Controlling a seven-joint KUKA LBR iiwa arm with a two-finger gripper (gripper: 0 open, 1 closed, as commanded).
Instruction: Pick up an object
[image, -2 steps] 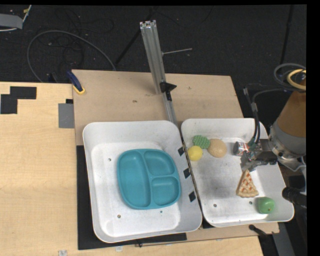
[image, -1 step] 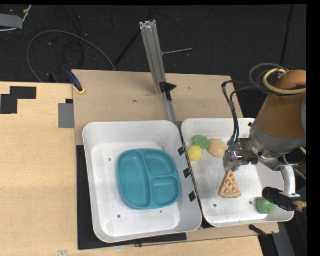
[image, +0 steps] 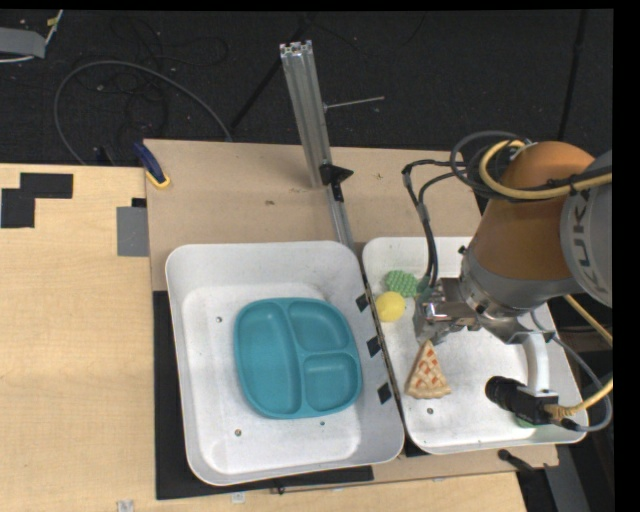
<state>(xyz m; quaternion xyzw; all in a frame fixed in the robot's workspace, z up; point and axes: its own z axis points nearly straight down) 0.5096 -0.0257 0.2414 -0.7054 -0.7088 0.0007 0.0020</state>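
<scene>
Camera view: arm bent over right bin (image: 455, 425), gripper (image: 436, 318) low beside yellow ball (image: 390, 307) (aperture unclear).

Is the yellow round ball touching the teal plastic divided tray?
Apart. The camera view shows the ball in the right bin, the tray in the left.

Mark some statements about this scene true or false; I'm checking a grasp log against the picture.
1. The teal tray lies in the left bin. True.
2. The pizza slice lies in the left bin. False: it lies in the right bin.
3. The yellow ball sits beside a green object. True.
4. The tool is above the tray. False: it is over the right bin, near the ball.
5. The tray is red. False: it is teal.
</scene>
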